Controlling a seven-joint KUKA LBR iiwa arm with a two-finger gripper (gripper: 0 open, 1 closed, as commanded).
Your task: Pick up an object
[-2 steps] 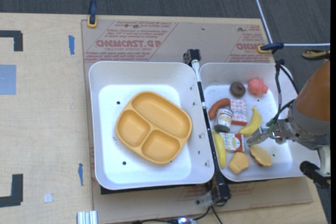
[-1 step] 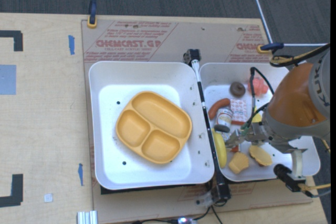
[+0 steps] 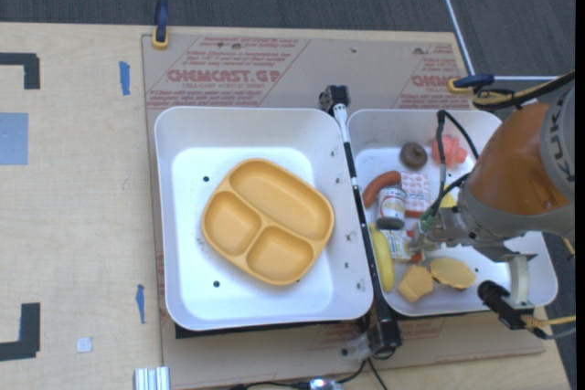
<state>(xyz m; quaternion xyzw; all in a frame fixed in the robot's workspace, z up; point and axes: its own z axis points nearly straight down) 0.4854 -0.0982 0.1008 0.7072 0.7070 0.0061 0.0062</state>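
The gripper (image 3: 428, 233) sits low in the right bin (image 3: 541, 283), its tip buried in the clutter; whether it is apart, together or clamped on anything cannot be told from this angle.

Just to its left lies a small can (image 3: 391, 205) with a white and red label, on its side. Beyond that, further left, a yellow banana (image 3: 382, 260) runs along the bin's wall.

Below the gripper rest two pale yellow pieces (image 3: 435, 277), perhaps cheese or bread. Above and left of it is a red-orange sausage (image 3: 381, 186), and above that a brown doughnut (image 3: 414, 154).

Well to the left, the other bin (image 3: 183, 196) carries a yellow divided plate (image 3: 267, 221) with three compartments.
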